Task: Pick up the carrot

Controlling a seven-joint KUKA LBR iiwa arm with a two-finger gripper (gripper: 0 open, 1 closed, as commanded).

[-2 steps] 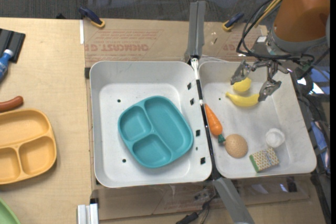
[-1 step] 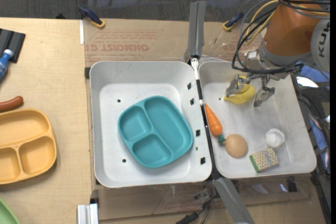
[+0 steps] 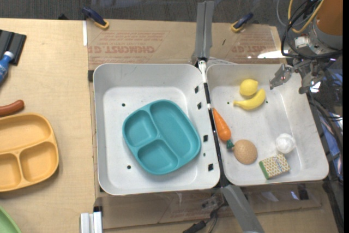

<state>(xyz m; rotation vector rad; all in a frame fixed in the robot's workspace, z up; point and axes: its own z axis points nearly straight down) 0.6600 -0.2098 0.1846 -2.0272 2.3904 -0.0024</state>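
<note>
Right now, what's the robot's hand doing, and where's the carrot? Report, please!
Gripper open, holding nothing, over right white bin's far corner. Small orange carrot untouched against that bin's left wall. Tan egg-shaped ball near its green tip; yellow banana farther off.

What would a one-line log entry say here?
claw: open, above right bin's far corner | carrot: by left wall, untouched | banana: between

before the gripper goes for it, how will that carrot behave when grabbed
The carrot looks rigid and smooth, so it may slip. Its tapered, rounded body could roll or pivot. It lies against the right bin's wall, leaving little finger room there.
</note>
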